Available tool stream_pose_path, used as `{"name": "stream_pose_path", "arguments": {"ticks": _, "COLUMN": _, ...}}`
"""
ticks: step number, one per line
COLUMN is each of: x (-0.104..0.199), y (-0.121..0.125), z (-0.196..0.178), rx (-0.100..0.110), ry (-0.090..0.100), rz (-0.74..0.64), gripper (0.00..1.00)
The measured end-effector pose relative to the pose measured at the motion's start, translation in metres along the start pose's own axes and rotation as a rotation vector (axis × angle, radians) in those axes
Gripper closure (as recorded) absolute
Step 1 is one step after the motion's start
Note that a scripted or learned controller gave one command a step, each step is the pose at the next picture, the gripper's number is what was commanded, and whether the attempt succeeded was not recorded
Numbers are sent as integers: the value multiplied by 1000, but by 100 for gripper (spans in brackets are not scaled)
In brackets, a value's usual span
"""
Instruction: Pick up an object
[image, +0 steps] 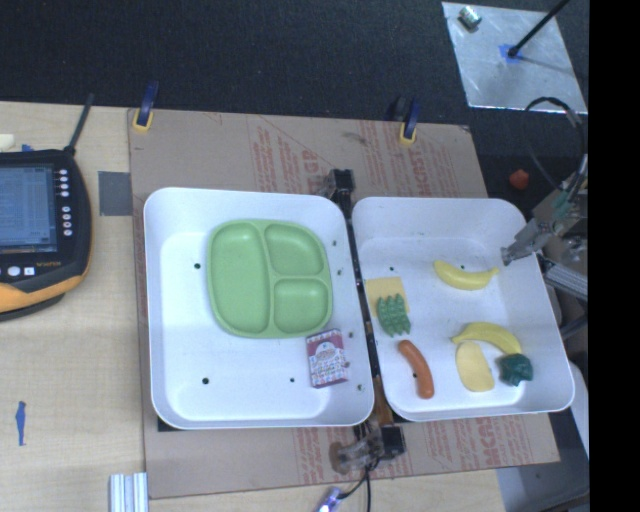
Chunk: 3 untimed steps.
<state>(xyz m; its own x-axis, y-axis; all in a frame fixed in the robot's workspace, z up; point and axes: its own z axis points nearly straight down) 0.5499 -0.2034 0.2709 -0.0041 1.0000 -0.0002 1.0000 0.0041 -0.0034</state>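
Observation:
The right bin (440, 215) holds several toy foods: a yellow banana (465, 275) at the upper right, a yellow block with a green ridged piece (389, 305) on the left, an orange-red sausage (417, 368), a second banana (488, 336) over a pale yellow piece (475, 369), and a small dark green item (516, 371). My gripper (522, 243) comes in at the right edge, above the bin's right rim and just right of the upper banana. Nothing is seen in its hold.
The left bin (175, 300) holds a green divided plate (269, 277) and a small red-and-white packet (326, 358). A tablet with an orange case (35, 225) lies at the far left of the bench. Clamps sit between the bins at back and front.

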Motion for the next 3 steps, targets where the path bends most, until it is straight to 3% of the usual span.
{"name": "stream_pose_path", "arguments": {"ticks": 1, "x": 31, "y": -13, "z": 180, "rx": 1, "ry": 0, "rz": -1, "gripper": 0}}
{"name": "stream_pose_path", "arguments": {"ticks": 2, "x": 2, "y": 63, "z": 178, "rx": -2, "ry": 0, "rz": 0, "gripper": 0}}
{"name": "stream_pose_path", "arguments": {"ticks": 3, "x": 20, "y": 107, "z": 178, "rx": -1, "ry": 1, "rz": 0, "gripper": 0}}
